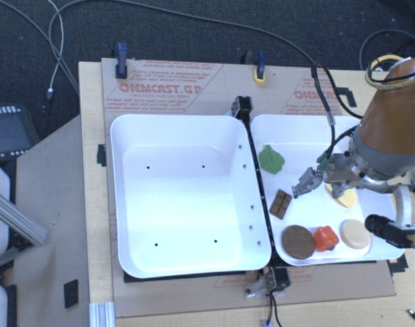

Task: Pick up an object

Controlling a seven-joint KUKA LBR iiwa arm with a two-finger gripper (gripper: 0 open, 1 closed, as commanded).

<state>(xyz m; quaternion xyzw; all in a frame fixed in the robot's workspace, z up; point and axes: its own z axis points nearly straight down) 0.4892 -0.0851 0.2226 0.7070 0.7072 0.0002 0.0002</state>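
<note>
Currently over right bin (299, 125), arm (391, 125) in from right, orange band above wrist. Pincer (309, 181) low over bin's middle, pointing left; fingers grey and blurred, can't tell how far open, nothing seen between them. Below-left of pincer, apart from it: brown rectangular block (281, 204), tilted, near divider btw bins. Up-left of pincer: green lumpy obj (271, 159), also close to divider. Just right of pincer, partly under wrist: pale yellow piece (345, 197). Along near edge of right bin, l to r: dark brown round disc (298, 241), red obj (326, 237) touching disc's right side, cream round obj (355, 234) just beside red one. Black part (388, 230) of arm hardware right of cream obj. Left bin (118, 182) white w/ four small dark dots on floor. Both bins on bench (91, 114), on printed cardboard sheet (163, 84), blue clamp (120, 58) & yellow clamp (260, 70) at far edge.
</note>
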